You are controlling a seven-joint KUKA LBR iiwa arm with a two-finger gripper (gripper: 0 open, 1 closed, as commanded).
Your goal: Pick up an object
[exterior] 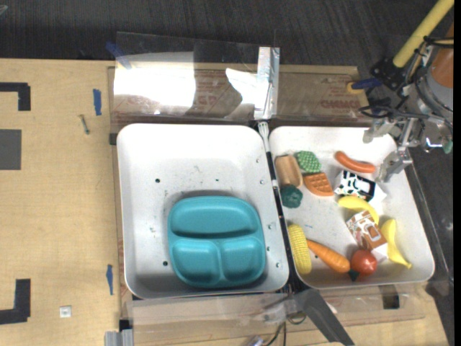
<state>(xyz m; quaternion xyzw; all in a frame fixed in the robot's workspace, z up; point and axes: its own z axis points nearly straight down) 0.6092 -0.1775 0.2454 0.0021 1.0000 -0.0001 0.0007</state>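
Note:
The right bin (421,265) holds several toy foods: an orange sausage (354,163), a black-and-white box (355,186), a bread piece (287,169), a green item (308,161), a corn cob (299,247), a carrot (329,256), a red tomato (364,263) and a banana (395,242). My gripper (385,151) hangs over the far right corner of that bin, just right of the sausage. It looks open, and nothing sits between its fingers.
The left bin (137,193) carries a teal divided plate (216,240). A small teal object (292,195) lies by the wall between the bins. A clear plastic sheet (194,85) stands behind the left bin. A yellow rod (425,24) and cables cross the upper right.

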